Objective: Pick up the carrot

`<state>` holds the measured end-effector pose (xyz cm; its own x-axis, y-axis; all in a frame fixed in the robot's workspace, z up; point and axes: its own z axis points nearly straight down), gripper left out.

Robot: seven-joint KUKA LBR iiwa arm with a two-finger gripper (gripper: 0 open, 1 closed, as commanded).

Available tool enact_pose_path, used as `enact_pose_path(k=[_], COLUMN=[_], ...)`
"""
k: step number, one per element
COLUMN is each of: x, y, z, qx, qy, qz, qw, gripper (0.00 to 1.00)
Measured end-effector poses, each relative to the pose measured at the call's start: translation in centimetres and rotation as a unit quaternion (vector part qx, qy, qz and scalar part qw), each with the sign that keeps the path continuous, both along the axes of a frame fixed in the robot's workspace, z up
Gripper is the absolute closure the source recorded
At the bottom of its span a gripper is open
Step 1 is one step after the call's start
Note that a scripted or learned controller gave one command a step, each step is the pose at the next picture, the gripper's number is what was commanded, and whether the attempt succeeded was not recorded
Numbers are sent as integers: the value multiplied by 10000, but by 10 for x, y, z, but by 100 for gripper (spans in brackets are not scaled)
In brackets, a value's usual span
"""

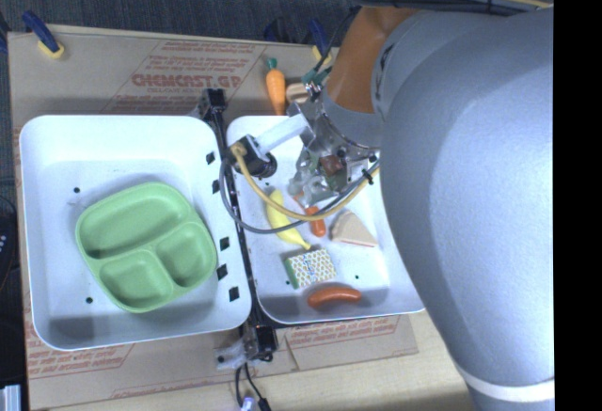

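1. Pincer (310,185) hangs low over the right bin (395,301), toward its far-middle part, wrapped in cables; from my seat I cannot tell its state, since the wrist hardware hides the tips.
2. I see the grey arm (470,165) filling the right side of the view, with its orange band (362,61) just above the wrist.
3. I find the carrot (275,89) outside both bins, lying on the cardboard sheet (188,71) just past the far rim of the right bin, green top pointing away. It sits left of the orange band and apart from the pincer.
4. Under the pincer I make out a yellow banana (282,219) and a small orange-red piece (317,227) just beside it; I cannot tell whether either touches the tool.
5. Right of those I see a pale wedge (355,230), near of them a checked green block (309,266), and nearest, a red-orange sausage shape (333,296).
6. Over in the left bin (56,146) I see a green divided plate (146,245) with three compartments, lying flat.
7. A black clip (214,101) sits where the two bins meet at the far edge.
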<state>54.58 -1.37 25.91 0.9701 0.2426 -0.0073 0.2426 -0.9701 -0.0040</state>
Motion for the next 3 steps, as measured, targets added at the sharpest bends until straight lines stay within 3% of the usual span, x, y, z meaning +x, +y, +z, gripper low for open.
enact_pose_path(k=[1, 2, 3], x=[18, -21, 31], y=[19, 26, 107], z=[118, -7, -9], qx=[-6, -1, -8], qy=[-29, -5, -19], qz=[-21, -197, -100], qw=[10000, 9998, 9999], gripper=[100, 100, 100])
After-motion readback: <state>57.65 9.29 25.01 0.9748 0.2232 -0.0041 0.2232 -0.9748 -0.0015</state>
